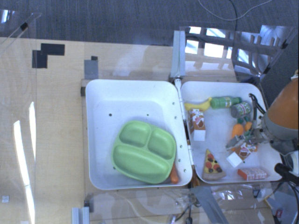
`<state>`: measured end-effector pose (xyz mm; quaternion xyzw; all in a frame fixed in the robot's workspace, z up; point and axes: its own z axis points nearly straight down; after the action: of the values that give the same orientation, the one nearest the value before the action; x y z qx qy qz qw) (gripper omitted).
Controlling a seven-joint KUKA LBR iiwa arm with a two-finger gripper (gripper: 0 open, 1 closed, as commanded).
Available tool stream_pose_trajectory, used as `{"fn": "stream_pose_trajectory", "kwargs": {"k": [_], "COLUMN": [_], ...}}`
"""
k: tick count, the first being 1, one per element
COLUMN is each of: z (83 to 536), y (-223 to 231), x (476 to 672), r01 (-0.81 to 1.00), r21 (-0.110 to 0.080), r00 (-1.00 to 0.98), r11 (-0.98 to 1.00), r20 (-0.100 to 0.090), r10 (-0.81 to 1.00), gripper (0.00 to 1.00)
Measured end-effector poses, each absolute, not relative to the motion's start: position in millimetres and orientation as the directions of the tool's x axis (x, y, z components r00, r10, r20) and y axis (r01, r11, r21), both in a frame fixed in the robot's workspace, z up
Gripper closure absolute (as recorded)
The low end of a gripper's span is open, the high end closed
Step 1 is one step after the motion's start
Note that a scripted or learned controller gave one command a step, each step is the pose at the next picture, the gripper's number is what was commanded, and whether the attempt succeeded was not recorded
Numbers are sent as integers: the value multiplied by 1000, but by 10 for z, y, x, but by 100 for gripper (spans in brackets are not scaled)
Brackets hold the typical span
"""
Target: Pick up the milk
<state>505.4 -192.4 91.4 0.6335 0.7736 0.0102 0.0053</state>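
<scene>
**Milk lies left of the claw**

The milk (198, 124) stands at the right bin's (271, 169) left wall (long axis running up-down in view). The claw (243, 141) hovers well apart toward the right, among small items; whether it is apart or together cannot be told.

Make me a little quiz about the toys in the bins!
1. Which bin holds the plate?
2. True or false: the pizza lies on the plate.
3. What colour is the bottle? A red, B green, C blue.

Key: 1 the left bin; 2 false, it lies in the right bin; 3 B.
</scene>
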Motion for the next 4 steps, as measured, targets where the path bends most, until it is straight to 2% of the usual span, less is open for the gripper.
{"fn": "stream_pose_trajectory", "kwargs": {"k": [1, 2, 3, 4], "z": [1037, 1036, 904, 1032], "y": [-1962, -1959, -2028, -2030], "x": [5073, 5071, 4931, 4965], "r01": [980, 980, 923, 923], "r21": [28, 27, 14, 21], "r00": [-195, -195, -383, -383], "r11": [195, 195, 383, 383], "r20": [-6, -5, -5, -11], "r10": [981, 981, 924, 924], "gripper": [100, 0, 0, 100]}}
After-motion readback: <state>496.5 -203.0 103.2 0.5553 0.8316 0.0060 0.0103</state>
